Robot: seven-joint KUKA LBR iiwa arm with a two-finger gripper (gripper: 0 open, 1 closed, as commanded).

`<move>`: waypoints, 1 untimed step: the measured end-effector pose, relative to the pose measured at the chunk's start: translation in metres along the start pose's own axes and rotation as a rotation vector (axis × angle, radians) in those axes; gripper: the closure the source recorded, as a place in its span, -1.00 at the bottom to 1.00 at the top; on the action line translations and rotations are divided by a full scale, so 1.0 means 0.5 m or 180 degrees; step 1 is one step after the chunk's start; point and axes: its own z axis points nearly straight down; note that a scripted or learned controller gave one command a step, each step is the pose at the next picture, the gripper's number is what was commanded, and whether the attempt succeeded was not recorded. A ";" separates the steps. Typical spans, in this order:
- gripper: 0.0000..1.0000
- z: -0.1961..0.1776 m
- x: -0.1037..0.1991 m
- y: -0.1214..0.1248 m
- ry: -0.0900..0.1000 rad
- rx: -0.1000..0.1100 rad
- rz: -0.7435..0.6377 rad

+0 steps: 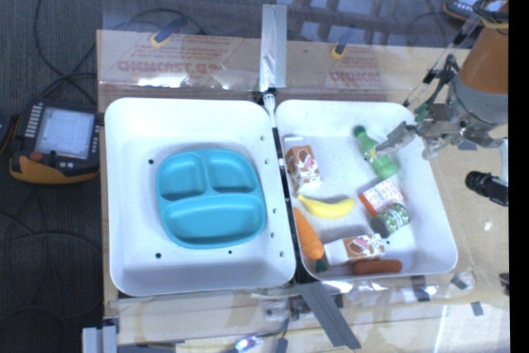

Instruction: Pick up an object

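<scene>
The pincer [411,131] hangs over the right bin [438,202] near its far right rim. Just left of it and below stands a green bottle [374,152]. Nearer the camera from the pincer lie a red carton [382,196], a green can [395,218], a banana [326,207] and a carrot [310,239]. Far to its left, the left bin [124,202] holds a blue divided tray [212,198].

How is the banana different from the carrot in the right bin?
The banana is yellow; the carrot is orange with a green end. The banana is curved and lies almost across the bin; the carrot is straight and points down along the bin's left wall. The banana lies nearer the middle; the carrot lies nearer the front left corner. Both are toy foods lying flat in the same bin, close together.
</scene>
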 end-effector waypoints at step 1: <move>-1.00 0.162 -0.023 0.086 -0.0011 0.0008 -0.0023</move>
